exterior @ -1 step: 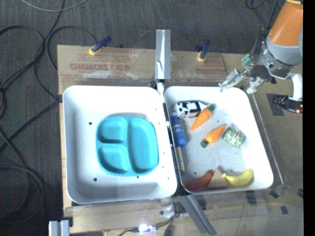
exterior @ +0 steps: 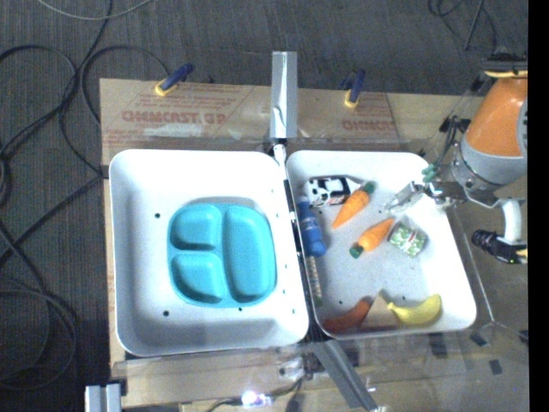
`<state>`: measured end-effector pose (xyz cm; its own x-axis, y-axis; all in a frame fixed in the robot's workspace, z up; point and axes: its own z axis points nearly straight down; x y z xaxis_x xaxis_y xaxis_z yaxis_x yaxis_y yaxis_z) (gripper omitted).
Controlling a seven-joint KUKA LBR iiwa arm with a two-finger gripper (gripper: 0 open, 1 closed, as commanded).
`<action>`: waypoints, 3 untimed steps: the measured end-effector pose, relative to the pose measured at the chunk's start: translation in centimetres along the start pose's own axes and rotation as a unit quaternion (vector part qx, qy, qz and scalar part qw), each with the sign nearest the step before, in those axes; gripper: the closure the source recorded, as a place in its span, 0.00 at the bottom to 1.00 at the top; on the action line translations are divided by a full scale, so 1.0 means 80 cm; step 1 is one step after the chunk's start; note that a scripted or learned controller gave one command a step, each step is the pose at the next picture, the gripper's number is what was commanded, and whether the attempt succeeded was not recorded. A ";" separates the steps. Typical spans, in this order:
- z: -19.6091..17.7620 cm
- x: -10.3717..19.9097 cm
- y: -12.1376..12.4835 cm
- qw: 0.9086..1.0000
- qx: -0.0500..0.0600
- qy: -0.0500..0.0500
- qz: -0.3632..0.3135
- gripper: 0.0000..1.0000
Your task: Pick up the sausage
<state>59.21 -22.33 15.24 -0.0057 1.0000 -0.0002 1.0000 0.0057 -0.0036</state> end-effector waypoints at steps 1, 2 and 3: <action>0.015 0.091 -0.102 1.000 0.000 0.001 -0.024 0.00; 0.080 0.152 -0.131 0.993 -0.006 -0.003 -0.118 0.00; -0.002 0.109 -0.110 0.994 -0.001 0.000 -0.110 0.00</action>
<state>50.36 -13.64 15.46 -0.2236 0.9747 0.0000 0.9747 0.2236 -0.0019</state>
